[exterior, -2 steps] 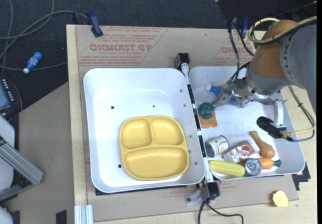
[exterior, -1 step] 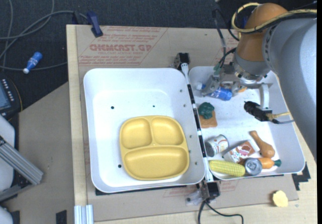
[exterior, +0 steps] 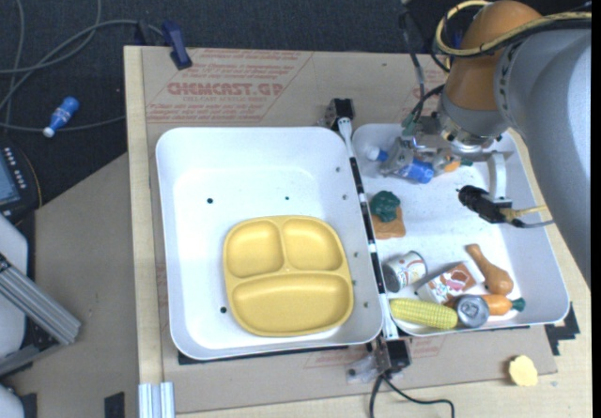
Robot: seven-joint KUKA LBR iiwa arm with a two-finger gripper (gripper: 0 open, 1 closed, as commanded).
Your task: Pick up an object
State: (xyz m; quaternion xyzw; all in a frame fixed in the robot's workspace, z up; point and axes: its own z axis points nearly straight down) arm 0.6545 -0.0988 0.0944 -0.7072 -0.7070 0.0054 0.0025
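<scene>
A: Nearest edge first. A small yellow lump (exterior: 523,370) sits on the bench outside the right white plastic bin (exterior: 437,224). Inside that bin's near end: a yellow toy corn cob (exterior: 423,314) touching a silver tin lying on its side (exterior: 471,311), an orange toy carrot (exterior: 500,305), a brown toy drumstick (exterior: 488,268), and a small can with a red-and-white label (exterior: 406,270).

B: Left white plastic bin (exterior: 188,181)?

A: It holds a yellow three-compartment plastic plate (exterior: 286,275). Further up the right bin, a green toy broccoli on a tan block (exterior: 385,205) stands beside the dividing wall, apart from the rest.

B: Tool?

A: The two-finger gripper (exterior: 416,155) is at the bin's far end, right above a small blue-and-white object (exterior: 420,172) near the corner. Whether it is apart, together or clamped cannot be told; nothing shows as held.

B: So the blue piece is the likely pick. Advice?

A: My judgement: descend straight down, centred on it, keeping off the bin's far wall. The corner is cramped, so a skewed approach could push the piece against the wall. Lift only after a firm close.

B: Any writing?

A: The can labels are too small to read. Beyond the bins, the brown board (exterior: 225,87) carries red print reading "CHEMCAST GP"; the finer line above it is illegible. A blue clamp (exterior: 175,43) grips the board's far edge.
</scene>
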